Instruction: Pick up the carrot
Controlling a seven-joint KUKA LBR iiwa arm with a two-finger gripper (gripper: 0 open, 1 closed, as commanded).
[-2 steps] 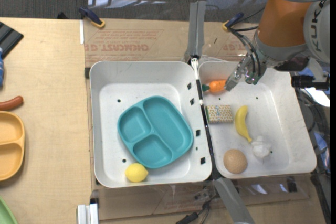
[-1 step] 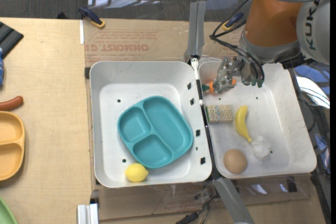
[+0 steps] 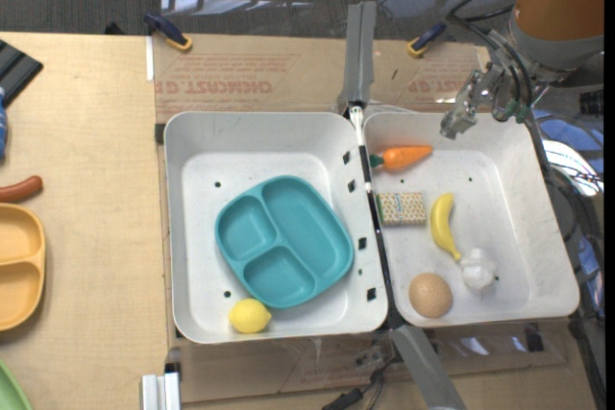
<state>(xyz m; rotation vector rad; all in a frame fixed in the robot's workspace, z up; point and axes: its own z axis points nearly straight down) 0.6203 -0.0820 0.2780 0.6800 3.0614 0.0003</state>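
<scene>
We have the carrot (image 3: 404, 156) lying in the right bin (image 3: 538, 206), up near its far left corner, close to the divider. Its long axis runs roughly left to right, green end toward the divider, orange tip pointing toward us on the right and tilted slightly up. Our claw (image 3: 461, 122) hovers above the bin's far wall, just to the right of the carrot and a little beyond it; we cannot tell how wide it stands. We judge the coming move to be a short shift left and down, closing across the carrot's thin width
</scene>
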